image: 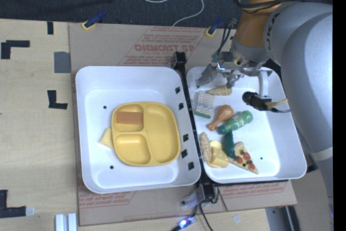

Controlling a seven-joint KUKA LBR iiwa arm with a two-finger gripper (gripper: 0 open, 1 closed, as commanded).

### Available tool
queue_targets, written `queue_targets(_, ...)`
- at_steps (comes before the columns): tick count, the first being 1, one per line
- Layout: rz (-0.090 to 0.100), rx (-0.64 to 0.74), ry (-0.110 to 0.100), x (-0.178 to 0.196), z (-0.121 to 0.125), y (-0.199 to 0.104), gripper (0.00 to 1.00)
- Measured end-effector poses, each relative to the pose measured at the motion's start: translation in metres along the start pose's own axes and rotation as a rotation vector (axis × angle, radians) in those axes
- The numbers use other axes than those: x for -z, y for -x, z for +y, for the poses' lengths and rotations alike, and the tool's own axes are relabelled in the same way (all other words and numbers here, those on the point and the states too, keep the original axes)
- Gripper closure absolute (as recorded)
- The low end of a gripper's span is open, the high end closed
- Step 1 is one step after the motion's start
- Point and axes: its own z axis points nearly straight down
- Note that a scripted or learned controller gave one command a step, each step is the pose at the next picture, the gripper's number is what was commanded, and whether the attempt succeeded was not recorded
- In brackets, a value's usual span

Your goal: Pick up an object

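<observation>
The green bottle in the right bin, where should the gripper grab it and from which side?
Probably across the middle of the green bottle, coming straight down from above. It lies flat and slanted, with its long sides the narrowest span to pinch. The drumstick lies against its upper-left side, so the end toward the right wall of the right bin looks freer. The gripper is above the bin's far end.

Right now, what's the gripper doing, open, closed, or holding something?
Gripper: open, fingers spread, holding nothing, at the far end of the right bin.
</observation>
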Motion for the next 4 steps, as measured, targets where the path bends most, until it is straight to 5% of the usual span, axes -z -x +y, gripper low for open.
queue_targets(1, -0.001, 0.000, 0.013, -0.030, 0.003, 0.000, 0.00)
queue_targets(2, -0.002, 0.002, 0.015, -0.020, 0.004, -0.001, 1.00)
queue_targets(4, 0.001, -0.001, 0.008, 0.096, 0.005, 0.000, 1.00)
